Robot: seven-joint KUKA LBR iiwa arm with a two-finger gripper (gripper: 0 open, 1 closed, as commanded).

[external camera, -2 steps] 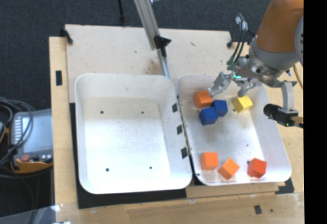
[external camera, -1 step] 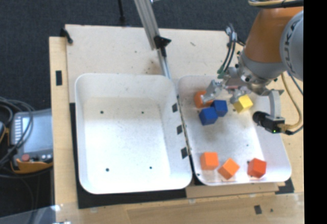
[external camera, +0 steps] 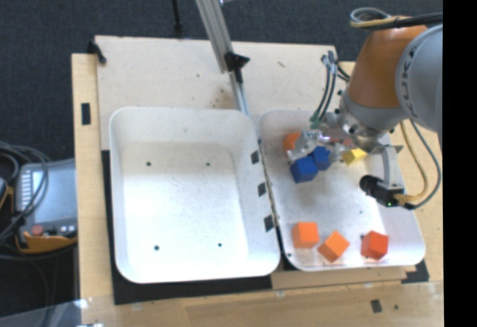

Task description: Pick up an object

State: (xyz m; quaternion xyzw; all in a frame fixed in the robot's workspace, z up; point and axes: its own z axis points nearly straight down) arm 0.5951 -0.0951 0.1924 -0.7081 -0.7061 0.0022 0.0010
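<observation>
The right bin (external camera: 350,202) holds several small blocks. Two blue blocks (external camera: 303,169) sit close together near its far left side, with an orange block (external camera: 291,141) just behind them and a yellow block (external camera: 352,156) to their right. My gripper (external camera: 325,141) hangs low over this cluster, right above the rear blue block (external camera: 322,157) and partly covering it. I see no block lifted off the bin floor. Along the near edge lie two orange blocks (external camera: 305,234) (external camera: 335,245) and a red-orange one (external camera: 375,244).
The left bin (external camera: 186,191) lies beside the right one, their rims meeting at a divider with black clips (external camera: 262,188). A slanted metal pole (external camera: 212,13) rises behind the bins. Cables (external camera: 417,184) loop off the wrist over the right bin's far right side.
</observation>
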